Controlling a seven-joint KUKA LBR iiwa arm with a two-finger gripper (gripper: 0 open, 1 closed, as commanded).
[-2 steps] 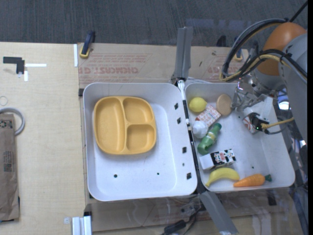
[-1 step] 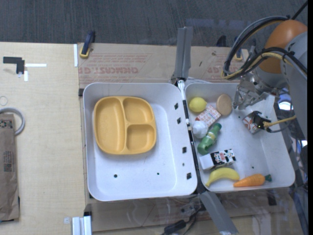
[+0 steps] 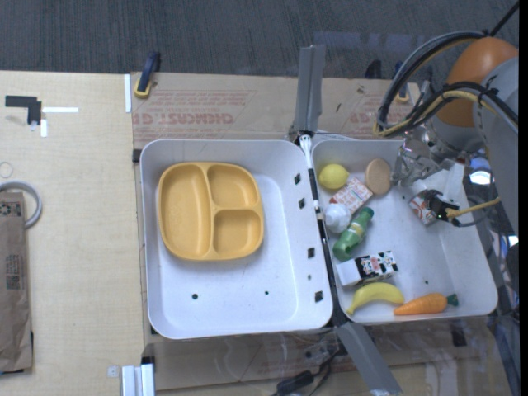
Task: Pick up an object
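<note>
The right bin point(image 3: 470, 258) holds several objects. A yellow lemon point(image 3: 333, 176) and a tan oval piece point(image 3: 379, 176) lie at its back left. Below them are a red-and-white packet point(image 3: 353, 195), a white round item point(image 3: 337, 215) and a green bottle point(image 3: 353, 232). A black-and-white carton point(image 3: 370, 267), a banana point(image 3: 377, 296) and an orange carrot point(image 3: 422, 304) sit near the front edge. My gripper point(image 3: 409, 169) hangs low over the back of this bin, just right of the tan piece. A small red-and-white item point(image 3: 424, 208) lies just below it.
The left bin point(image 3: 239, 291) holds a yellow divided plate point(image 3: 211, 210). A metal divider point(image 3: 309, 97) rises between the bins at the back. The arm and its cables point(image 3: 429, 64) cover the right bin's back right corner. A brown bag point(image 3: 14, 279) lies at the far left.
</note>
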